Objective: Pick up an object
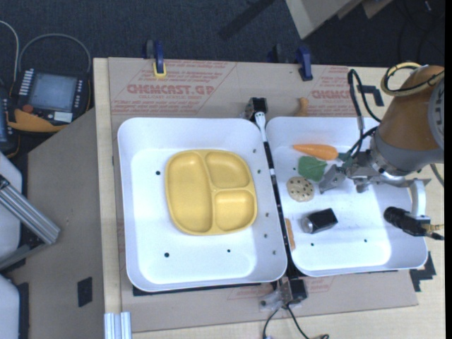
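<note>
Right bin (353,256): gripper (333,179), finger state cannot be told. Green piece (309,167) just left of it; carrot (316,150) above-left; cookie (300,188) left; black can (320,221) below.

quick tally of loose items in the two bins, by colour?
Yellow: 1, divided plate, left bin
Orange: 1, carrot, right bin
Green: 1, leafy piece, right bin
Tan with dark spots: 1, cookie, right bin
Black: 1, small block, right bin
Total: 5
</note>
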Controlling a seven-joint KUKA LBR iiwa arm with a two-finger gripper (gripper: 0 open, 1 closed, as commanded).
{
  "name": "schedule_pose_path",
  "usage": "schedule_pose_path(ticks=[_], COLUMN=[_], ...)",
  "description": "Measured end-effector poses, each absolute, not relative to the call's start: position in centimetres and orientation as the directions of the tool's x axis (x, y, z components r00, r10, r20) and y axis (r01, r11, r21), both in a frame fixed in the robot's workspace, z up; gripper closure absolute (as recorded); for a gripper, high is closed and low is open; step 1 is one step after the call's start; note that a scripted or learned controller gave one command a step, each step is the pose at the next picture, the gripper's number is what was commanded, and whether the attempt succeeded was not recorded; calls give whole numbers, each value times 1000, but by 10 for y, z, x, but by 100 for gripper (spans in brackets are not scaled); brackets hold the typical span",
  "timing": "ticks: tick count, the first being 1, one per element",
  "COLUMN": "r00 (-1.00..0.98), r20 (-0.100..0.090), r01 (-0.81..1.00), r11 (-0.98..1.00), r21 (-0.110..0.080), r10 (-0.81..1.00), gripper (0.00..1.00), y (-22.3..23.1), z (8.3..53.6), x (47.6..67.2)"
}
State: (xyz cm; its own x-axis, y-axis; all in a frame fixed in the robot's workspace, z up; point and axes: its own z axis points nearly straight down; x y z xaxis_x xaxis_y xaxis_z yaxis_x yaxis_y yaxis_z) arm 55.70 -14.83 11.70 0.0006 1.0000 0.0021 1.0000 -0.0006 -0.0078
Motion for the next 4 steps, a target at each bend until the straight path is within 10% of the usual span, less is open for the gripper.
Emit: schedule_pose_path(ticks=[1, 2, 4], r00=[1, 1, 0], r20=[2, -1, -3], r01=[1000, 1000, 1000], r11=[-1, -1, 0], r21=[-5, 0, 7], r10=[1000, 1000, 1000], gripper=[0, 100, 100], y=[-148, -148, -164], z=[82, 95, 216], x=[556, 557, 565])
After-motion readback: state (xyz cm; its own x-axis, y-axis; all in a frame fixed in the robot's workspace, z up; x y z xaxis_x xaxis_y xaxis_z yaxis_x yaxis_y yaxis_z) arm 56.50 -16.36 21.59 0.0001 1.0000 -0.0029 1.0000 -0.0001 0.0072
